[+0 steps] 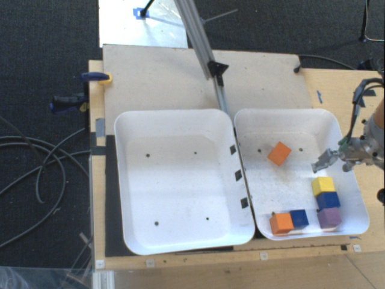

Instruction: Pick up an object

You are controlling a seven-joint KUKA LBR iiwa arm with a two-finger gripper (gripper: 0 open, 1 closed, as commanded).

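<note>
Several small blocks lie in the right bin (289, 118). An orange block (280, 153) rests alone near its middle. Down the bin's right side run a yellow block (323, 185), a dark blue block (328, 200) and a purple block (329, 217). At the front rim a blue block (299, 218) sits beside a second orange block (281, 223). My gripper (334, 163) reaches in from the right, just above the yellow block and to the right of the lone orange block. It is open, with nothing between its fingers.
The left bin (174, 118) adjoins the right bin along a shared wall with black clips. A grey pole (198, 29) slants down from the top to the bins' junction. Cables lie on the dark floor at left.
</note>
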